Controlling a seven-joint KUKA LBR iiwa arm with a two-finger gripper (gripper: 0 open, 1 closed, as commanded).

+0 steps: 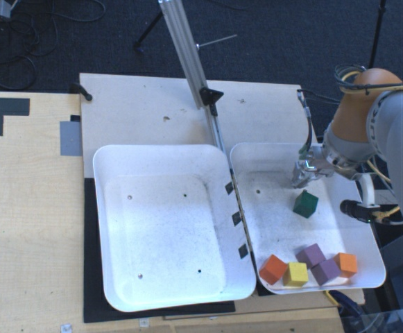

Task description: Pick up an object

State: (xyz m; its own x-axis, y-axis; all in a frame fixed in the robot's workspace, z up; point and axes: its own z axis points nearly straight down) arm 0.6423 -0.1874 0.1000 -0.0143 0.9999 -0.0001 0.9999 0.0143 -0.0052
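In the right bin [256, 159] a dark green cube [305, 204] lies alone near the middle. My gripper [302, 177] hangs just above and behind it, over the bin's upper part, with nothing visible between its fingers. Along the bin's front edge sits a cluster of blocks: an orange one [273, 269], a yellow one [297, 274], two purple ones [311, 254] [324, 271] and a second orange one [347, 263]. The arm comes in from the right, its orange band [357, 109] above the wrist.
The left bin [118, 161] stands beside the right one, separated by a ridge with black clips [236, 218]. A slanted metal rail [187, 50] rises behind the bins. Cables [371, 214] hang near the arm at the right.
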